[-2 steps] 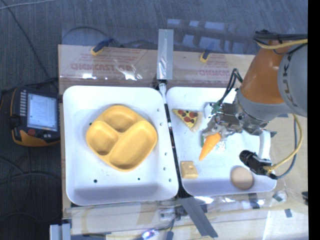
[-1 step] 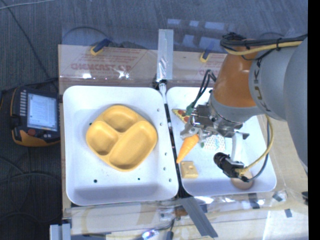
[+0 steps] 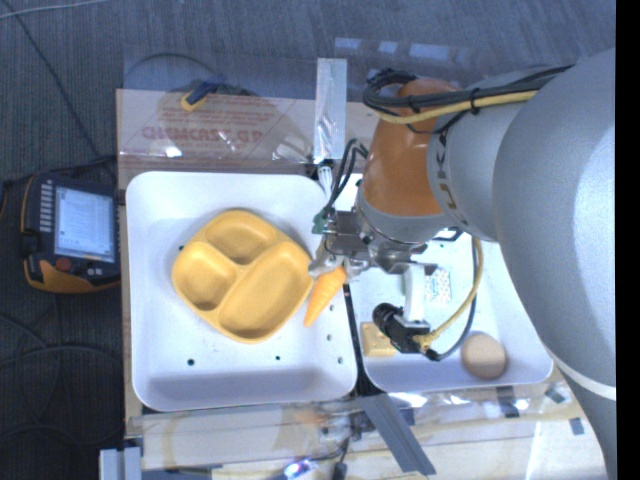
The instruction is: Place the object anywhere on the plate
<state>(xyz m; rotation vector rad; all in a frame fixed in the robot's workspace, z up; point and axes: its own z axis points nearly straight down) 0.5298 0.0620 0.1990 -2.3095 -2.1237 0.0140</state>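
Looming large across the right side of the view, the grey arm (image 3: 560,168) with its orange band reaches down toward the seam between the two white bins. Its gripper (image 3: 335,260) sits low over the right edge of the left bin (image 3: 150,368), and a toy carrot (image 3: 320,296) hangs from it, the thick upper end pinched between the fingers and the pointed tip slanting down and to the left. The carrot lies just beside the right rim of the yellow divided plate (image 3: 243,273), touching or nearly touching it; I cannot tell which. That plate has three compartments and rests in the middle of the left bin. In the right bin (image 3: 520,368), a beige egg-shaped object (image 3: 484,356) lies near the lower right corner, and a pale yellow block (image 3: 376,342) sits near the lower left, partly behind a black cable fitting. On the floor to the left of the bench lies a handheld control pendant (image 3: 70,230) with a lit screen.
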